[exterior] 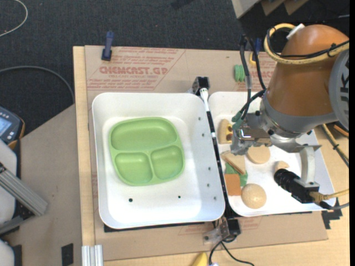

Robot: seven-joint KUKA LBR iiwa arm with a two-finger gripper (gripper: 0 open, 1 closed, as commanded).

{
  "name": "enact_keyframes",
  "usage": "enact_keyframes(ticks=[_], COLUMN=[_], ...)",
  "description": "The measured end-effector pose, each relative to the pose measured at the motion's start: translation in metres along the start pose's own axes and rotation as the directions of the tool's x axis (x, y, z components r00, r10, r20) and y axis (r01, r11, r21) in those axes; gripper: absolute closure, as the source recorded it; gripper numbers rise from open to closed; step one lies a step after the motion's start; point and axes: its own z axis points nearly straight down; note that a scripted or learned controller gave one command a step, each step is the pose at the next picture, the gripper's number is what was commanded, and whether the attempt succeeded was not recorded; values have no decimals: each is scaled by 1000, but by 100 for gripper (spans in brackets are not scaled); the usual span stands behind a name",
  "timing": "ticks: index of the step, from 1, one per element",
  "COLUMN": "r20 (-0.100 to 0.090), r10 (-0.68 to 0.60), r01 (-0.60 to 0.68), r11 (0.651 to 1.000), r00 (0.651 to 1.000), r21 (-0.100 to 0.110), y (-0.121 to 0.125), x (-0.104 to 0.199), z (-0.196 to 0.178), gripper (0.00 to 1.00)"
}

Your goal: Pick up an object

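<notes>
The brown board on the bench [83,148] carries red print, reversed and partly readable as "CHEMCAST". The jaws [243,144] hang low over the right bin [319,198], near its left wall, and whether they are apart or together cannot be told from this angle. Loose items lie around them: a round tan disc [258,155] just right of the jaws, a tan wedge [233,162] just below them with its long axis slanting down to the right, an orange block [233,185] further below, and a beige ball [253,195] beyond that. Nothing shows between the jaws. Well to their left, the left bin [105,198] holds a green divided plate [146,151].
</notes>
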Motion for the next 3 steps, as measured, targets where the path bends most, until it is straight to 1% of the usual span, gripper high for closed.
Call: enact_keyframes(ticks=[1,2,3], r20=[-6,-3,-4], r10=[-13,-5,-14], r01=[13,5,14], r11=[1000,1000,1000], r00=[1000,1000,1000], r21=[-25,-6,1], y=[1,6,-1], x=[20,-14,38], z=[-123,-103,-12], gripper=[100,100,100])
